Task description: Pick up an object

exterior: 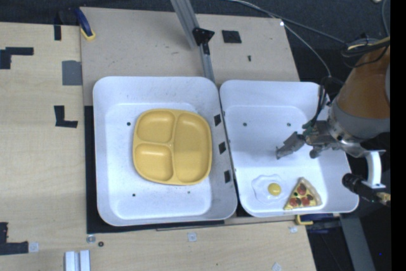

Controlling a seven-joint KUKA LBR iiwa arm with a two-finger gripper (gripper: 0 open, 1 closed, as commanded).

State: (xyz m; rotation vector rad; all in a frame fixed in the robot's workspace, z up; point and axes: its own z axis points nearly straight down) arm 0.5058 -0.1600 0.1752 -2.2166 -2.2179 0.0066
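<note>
Yellow yolk on a fried egg catches the eye at the near edge of the right bin, with a pizza slice just beside it. And the gripper hangs above and slightly right of the egg, jaws spread a little, nothing between them. Both toys lie toward the camera from it, and the way down looks clear. Over in the left bin sits a yellow divided plate, well apart.
</note>
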